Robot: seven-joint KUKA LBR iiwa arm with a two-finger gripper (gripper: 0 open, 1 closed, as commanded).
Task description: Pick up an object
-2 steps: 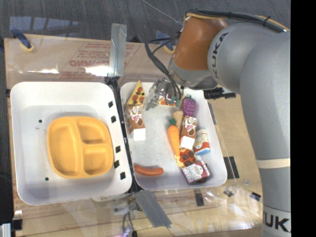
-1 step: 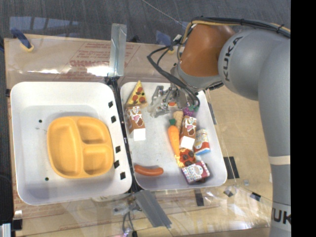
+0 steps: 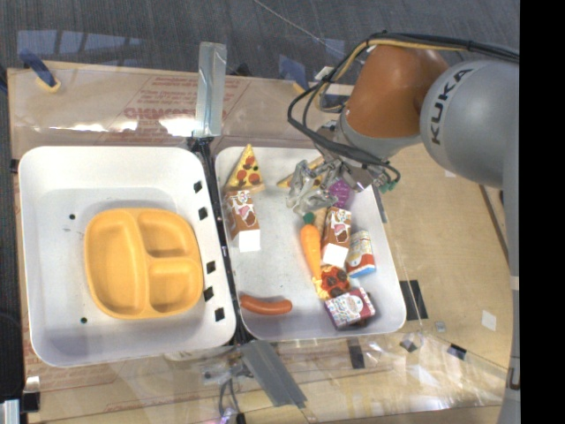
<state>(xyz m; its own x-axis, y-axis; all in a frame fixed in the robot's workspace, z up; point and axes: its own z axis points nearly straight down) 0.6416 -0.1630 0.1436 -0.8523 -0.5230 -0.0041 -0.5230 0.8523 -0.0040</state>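
The gripper [image 3: 311, 188] hangs low over the far end of the right bin [image 3: 278, 321], just beyond the carrot [image 3: 310, 246], and whether it is spread or closed cannot be told. A good pick would suit a piece with bare floor around it, such as the sausage [image 3: 266, 306] nearer than the carrot or the pizza slice [image 3: 244, 171] to the carrot's far left. The wrist hides whatever sits under the tool.

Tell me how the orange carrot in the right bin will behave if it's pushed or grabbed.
The carrot looks like smooth, rigid toy plastic, so probably light and slippery. Its tapered round shape suggests it may roll sideways when pushed, toward the packets beside it.
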